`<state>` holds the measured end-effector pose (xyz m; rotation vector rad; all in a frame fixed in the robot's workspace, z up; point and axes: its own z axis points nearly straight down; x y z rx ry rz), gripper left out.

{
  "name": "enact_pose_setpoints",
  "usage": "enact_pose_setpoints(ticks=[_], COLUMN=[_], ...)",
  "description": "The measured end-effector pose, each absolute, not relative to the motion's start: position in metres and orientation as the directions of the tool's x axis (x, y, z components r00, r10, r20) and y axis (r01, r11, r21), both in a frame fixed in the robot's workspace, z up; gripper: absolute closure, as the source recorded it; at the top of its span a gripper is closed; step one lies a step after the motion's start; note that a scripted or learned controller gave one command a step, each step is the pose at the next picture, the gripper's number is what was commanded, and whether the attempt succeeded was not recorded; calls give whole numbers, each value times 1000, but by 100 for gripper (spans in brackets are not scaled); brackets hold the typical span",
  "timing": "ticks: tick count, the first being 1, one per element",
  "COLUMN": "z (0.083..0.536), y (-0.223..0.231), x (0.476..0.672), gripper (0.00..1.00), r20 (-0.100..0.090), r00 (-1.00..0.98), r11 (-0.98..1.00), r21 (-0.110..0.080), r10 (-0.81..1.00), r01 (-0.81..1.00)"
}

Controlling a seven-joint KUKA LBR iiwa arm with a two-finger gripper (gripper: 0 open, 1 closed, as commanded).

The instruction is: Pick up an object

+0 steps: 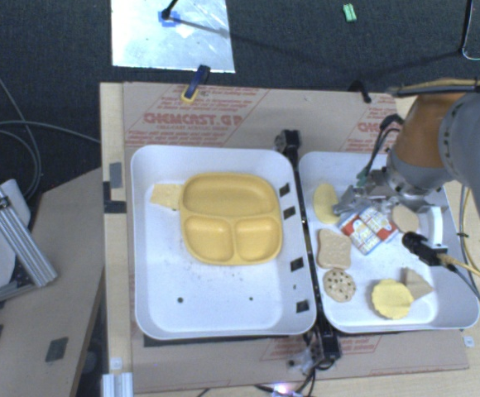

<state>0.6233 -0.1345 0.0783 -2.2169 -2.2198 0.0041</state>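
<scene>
Over the right bin (455,308), the jaws (364,201) sit just above a red-and-white packet (370,230); whether they are open or closed cannot be determined.

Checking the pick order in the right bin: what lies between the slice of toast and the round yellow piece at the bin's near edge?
In the camera view, a chocolate-chip cookie lies between the toast slice and the round yellow piece.

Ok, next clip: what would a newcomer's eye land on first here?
Probably the yellow tray with three compartments, sitting in the middle of the left bin. Next, the grey arm reaching in from the right, its gripper low over a red and white packet in the right bin, among a cookie, a bread slice and other play food.
</scene>
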Motion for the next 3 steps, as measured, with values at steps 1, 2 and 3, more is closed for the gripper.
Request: enact_pose_setpoints(ticks=[1,2,3], z=[85,84,85], y=[-87,-86,-89], x=[593,565,605], gripper=[0,0,0], r20=[2,0,-1], r00=[-6,-1,-4], r11=[6,1,4], r21=[-1,0,5], r10=[1000,1000,1000], r01=[1000,1000,1000])
